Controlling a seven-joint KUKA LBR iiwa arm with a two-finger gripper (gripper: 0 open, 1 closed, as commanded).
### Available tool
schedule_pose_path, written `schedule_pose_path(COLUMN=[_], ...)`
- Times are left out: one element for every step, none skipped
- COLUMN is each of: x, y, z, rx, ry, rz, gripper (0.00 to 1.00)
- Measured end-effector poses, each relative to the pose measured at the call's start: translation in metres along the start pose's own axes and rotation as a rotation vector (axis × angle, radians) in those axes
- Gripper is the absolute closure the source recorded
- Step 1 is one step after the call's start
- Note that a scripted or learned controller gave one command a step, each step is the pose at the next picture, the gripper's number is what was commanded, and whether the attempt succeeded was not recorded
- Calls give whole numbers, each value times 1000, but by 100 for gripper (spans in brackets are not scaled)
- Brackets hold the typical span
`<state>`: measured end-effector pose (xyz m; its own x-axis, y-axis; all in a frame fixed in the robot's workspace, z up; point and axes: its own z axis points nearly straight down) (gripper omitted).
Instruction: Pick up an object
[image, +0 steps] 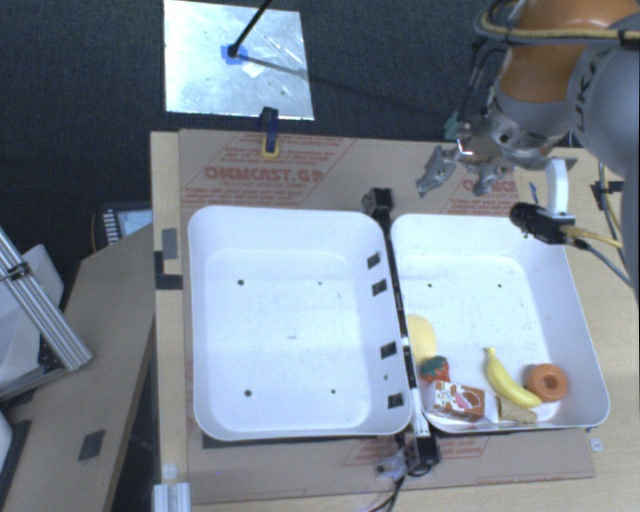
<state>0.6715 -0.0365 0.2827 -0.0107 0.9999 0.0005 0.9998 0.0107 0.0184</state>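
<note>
- Objects to pick from sit bunched in the near part of the right bin (560, 290): a banana (505, 377), an orange ring-shaped piece (547, 381), a small printed packet (459, 400), a pale yellow rounded item (421, 335) and a small red-and-green piece (434, 369).
- From my seat, the arm (560, 70) comes in at the top right, its orange band just above the wrist, with the grey body running off the right edge.
- I see the gripper (462, 172) hanging past the far edge of the right bin, over the printed cardboard, well apart from the cluster of objects.
- Its two fingers (434, 172) look spread apart, one toward the left and one toward the right, with nothing between them.
- The wrist appears tilted, fingers pointing down and slightly left.
- The banana is bright yellow, curved, lying with one end toward the far side and the other toward the near wall.
- The orange ring lies just beside the banana on its right, close to the bin's near right corner.
- The packet is white and red, lying flat against the near wall, left of the banana; its print is too small for me to read.
- The pale yellow item rests against the divider between the bins, with the red-and-green piece just near of it.
- The left bin (290, 225) sits alongside, touching the right one at the divider.
</note>
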Motion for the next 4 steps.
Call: schedule_pose_path(x=[134, 190, 262, 257], y=[-6, -25, -3, -75], z=[104, 204, 197, 70], rx=[25, 24, 13, 17], ry=[5, 1, 2, 2], rz=[-5, 1, 1, 7], gripper=[0, 0, 0, 0])
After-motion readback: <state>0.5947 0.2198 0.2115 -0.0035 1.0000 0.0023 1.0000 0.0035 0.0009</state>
